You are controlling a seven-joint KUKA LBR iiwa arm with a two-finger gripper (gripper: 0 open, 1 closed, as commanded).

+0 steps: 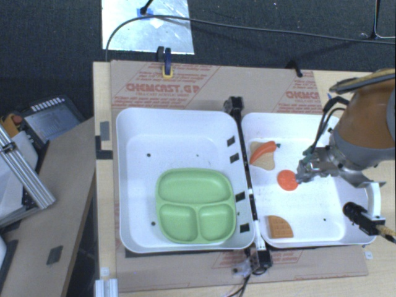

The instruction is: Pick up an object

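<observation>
Right now my claw hangs low in the right bin, reaching in from the right edge, its tip just beside a round orange-red piece on the bin floor, perhaps touching it; whether it grips the piece I cannot tell. Toward the bin's far left corner lies a small orange carrot-like piece resting against a pale tan piece. Near the front wall sits a brown wedge, well apart from my claw. Across the divider, the left bin holds a green compartment tray lying flat. Both bins rest on my table.
</observation>
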